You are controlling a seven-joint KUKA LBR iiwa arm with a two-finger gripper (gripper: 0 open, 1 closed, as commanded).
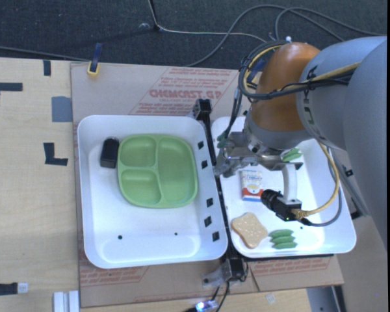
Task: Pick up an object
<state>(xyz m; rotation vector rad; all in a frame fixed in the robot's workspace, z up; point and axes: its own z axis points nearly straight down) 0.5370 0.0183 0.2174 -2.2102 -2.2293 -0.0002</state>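
Left bin, centre-left of frame: green divided plate w/ a black block touching its left edge, both well apart from the arm.

Right bin, centre-right: small white carton lies just under the gripper; toast slice and green pea pods sit lower, near the front wall.

Finger state: can't tell, the wrist hides them.

Risks, imo: gripper hangs close to the divider between bins, so a descent could clip that wall or nudge the carton aside. Yellow cable loops over the bin and could snag.
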